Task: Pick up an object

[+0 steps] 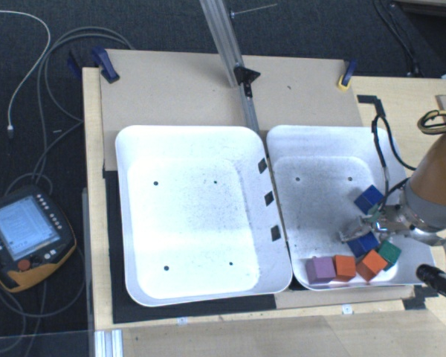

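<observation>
Down in the right bin (312,143), the gripper (366,229) is hovering over a dark blue block (365,244); its grip cannot be told. Beside that block, purple (320,268), orange (345,267), another orange (372,264) and green (389,253) blocks are crowding the bin's near rim. A lighter blue block (369,198) is lying just beyond.

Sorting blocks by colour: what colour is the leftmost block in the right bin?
Purple block, clearest in the camera view.
</observation>
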Robot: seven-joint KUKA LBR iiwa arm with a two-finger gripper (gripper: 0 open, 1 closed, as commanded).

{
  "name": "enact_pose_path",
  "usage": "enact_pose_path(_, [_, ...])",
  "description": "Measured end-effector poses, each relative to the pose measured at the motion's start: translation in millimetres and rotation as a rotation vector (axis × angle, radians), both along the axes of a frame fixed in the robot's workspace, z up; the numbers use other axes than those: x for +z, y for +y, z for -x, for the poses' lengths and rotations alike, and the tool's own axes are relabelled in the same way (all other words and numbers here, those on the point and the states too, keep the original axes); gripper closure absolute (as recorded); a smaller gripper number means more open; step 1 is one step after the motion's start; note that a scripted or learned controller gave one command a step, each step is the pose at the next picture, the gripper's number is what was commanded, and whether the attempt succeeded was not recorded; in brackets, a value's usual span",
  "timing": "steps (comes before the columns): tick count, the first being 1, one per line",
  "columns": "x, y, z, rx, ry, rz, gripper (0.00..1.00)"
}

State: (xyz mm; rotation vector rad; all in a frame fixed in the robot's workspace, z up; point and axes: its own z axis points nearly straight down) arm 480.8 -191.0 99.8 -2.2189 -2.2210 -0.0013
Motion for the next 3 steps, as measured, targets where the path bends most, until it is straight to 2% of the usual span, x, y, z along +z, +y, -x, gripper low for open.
enact_pose_path(1, [10.5, -0.3, -0.9, 0.000, -0.004, 0.001, 1.00])
enact_pose_path(2, [77.9, 97.0, -63.8, 0.011, -0.010, -0.001, 1.00])
enact_pose_path(3, [100.5, 210.4, -51.4, 0.009, -0.003, -0.002, 1.00])
